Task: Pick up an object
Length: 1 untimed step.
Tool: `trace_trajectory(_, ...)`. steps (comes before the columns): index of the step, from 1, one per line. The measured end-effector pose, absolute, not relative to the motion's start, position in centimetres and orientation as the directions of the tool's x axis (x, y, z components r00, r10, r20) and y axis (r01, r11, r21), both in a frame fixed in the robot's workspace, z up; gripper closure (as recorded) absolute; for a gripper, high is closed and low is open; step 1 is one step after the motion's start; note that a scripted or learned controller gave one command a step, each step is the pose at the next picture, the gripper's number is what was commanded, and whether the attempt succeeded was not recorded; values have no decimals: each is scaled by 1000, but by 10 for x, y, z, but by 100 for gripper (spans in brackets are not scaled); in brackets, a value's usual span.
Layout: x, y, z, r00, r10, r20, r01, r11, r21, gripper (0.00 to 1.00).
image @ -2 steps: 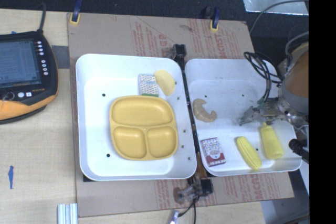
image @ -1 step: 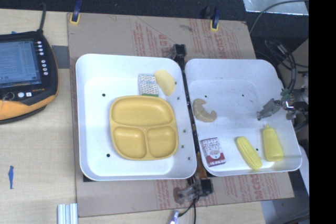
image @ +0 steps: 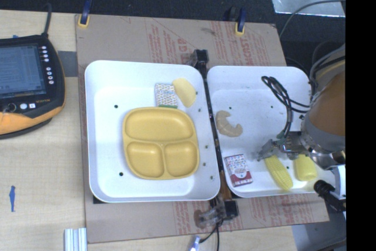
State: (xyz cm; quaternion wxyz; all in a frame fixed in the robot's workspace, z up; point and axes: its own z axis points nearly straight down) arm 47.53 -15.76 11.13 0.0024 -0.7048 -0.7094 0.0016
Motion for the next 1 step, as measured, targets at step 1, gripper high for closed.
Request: trace_trajectory(1,476,-159,122,-12,1000,-1,1000,12,-7,100)
